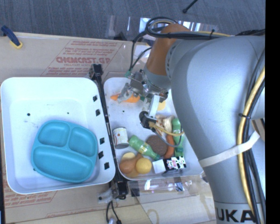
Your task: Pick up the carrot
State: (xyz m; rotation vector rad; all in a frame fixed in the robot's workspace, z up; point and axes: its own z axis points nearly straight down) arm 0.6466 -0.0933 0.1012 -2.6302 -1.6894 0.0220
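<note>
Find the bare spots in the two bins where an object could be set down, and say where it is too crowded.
Free: the left bin floor above and left of the blue tray; in the right bin, the strip between the gripper and the small can. Crowded: its lower half, packed with the green bottle, round fruits and other items.

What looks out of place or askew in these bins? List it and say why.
Nothing looks spilled or broken. The right bin is crowded: a small can and a green bottle lie tipped on their sides among piled toy food. The blue tray sits slightly slanted in the left bin.
</note>
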